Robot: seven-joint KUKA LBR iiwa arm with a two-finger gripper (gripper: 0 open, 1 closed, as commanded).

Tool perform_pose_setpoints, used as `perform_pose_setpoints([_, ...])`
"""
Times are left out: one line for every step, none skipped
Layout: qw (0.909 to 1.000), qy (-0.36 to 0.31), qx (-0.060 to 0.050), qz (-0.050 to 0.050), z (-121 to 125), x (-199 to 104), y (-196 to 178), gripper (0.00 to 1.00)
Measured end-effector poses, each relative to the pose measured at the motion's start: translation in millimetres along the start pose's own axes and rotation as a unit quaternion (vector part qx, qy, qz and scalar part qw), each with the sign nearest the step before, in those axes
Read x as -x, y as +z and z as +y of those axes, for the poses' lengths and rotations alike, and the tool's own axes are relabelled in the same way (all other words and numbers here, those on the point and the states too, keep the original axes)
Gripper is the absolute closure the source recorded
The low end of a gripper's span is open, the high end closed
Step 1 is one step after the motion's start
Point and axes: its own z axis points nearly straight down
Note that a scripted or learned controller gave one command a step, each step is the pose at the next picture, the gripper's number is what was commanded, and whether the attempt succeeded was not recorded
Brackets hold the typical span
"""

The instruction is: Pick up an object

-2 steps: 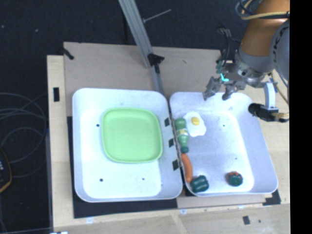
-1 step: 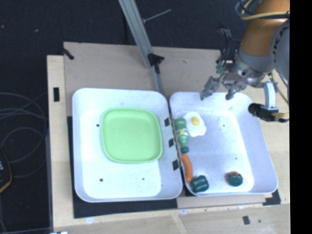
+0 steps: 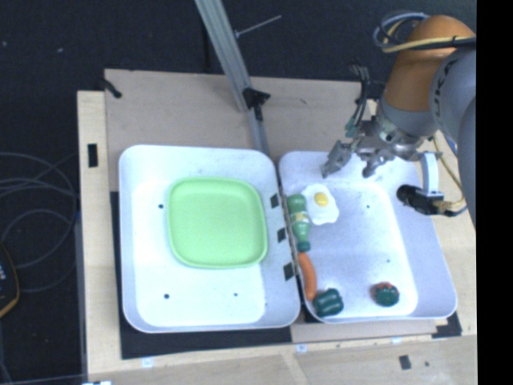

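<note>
Camera view: fried egg (image 3: 322,204) just below open claw (image 3: 353,164).

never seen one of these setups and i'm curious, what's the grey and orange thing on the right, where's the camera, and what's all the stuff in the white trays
The grey and orange thing is a robot arm, reaching in from the right. At its end is a two-finger gripper, its fingers spread apart with nothing between them, hanging over the far edge of the right bin.

The one camera sits above the bench and looks down at a slant on two shallow white bins side by side.

The left bin holds a light green plate. The right bin holds small toy foods: a fried egg, a green piece and an orange carrot-like piece along its left wall, a dark green piece and a red and green piece near the front.
</note>
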Motion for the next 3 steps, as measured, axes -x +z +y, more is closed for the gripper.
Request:
perform_pose_setpoints([1.0, 0.0, -0.001, 0.0, -7, -7, 52, 0.0])
perform_pose_setpoints([1.0, 0.001, 0.001, -0.001, -7, -5, 97, 0.0])
perform_pose_setpoints([1.0, 0.001, 0.003, 0.0, -6, -6, 85, 1.0])
